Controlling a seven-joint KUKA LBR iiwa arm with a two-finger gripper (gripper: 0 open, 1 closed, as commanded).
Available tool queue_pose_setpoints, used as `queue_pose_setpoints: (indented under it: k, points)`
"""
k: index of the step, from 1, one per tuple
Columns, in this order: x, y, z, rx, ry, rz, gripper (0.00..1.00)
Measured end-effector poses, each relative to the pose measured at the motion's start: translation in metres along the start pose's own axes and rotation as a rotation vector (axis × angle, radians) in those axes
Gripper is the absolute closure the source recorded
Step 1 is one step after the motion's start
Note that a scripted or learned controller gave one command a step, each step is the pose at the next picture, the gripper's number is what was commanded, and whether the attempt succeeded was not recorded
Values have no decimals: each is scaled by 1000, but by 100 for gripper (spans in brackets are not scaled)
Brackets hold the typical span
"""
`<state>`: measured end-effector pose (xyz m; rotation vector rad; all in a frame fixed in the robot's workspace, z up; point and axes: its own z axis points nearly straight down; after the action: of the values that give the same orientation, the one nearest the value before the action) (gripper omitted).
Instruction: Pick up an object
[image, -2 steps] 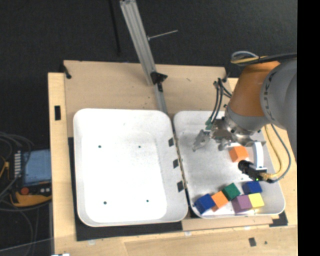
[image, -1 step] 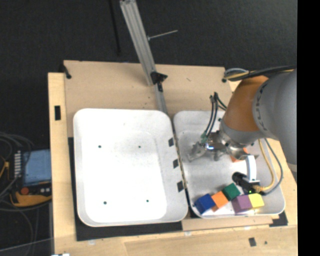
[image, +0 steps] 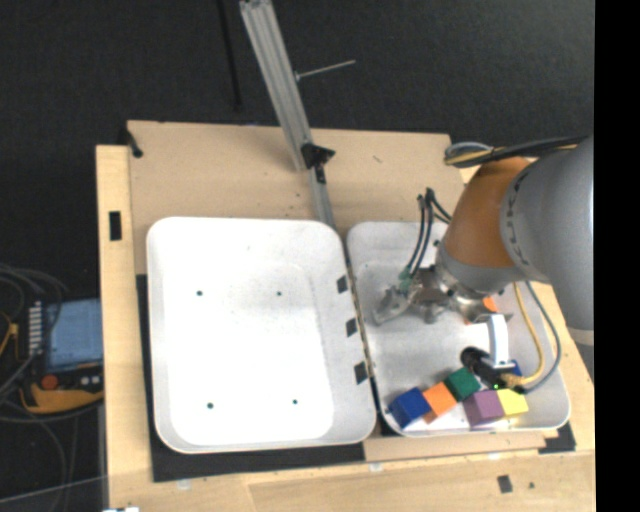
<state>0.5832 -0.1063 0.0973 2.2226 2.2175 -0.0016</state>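
My gripper (image: 398, 300) hangs low over the upper left part of the right white bin (image: 385, 245), close to the wall shared with the other bin. Nothing shows in its grasp. Along the near edge of this bin lies a cluster of blocks: a blue block (image: 408, 405), an orange block (image: 440, 398), a green block (image: 462, 383), a purple block (image: 485, 407) and a yellow block (image: 513, 402). The cluster sits below and to the right of the gripper, well apart from it. The grey arm with its orange band (image: 480, 215) covers the bin's upper right.
The left white bin (image: 240, 330) lies beside the right one, with black clips (image: 352, 325) along the shared wall. A slanted metal post (image: 285, 90) rises behind the bins. The wooden bench edge (image: 300, 480) runs along the front.
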Motion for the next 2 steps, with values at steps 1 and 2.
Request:
queue_pose_setpoints:
  k: [1, 2]
  points:
    - [0, 1, -12, -5, 2, 6, 100]
    - [-2, -2, -74, -7, 1, 2, 100]
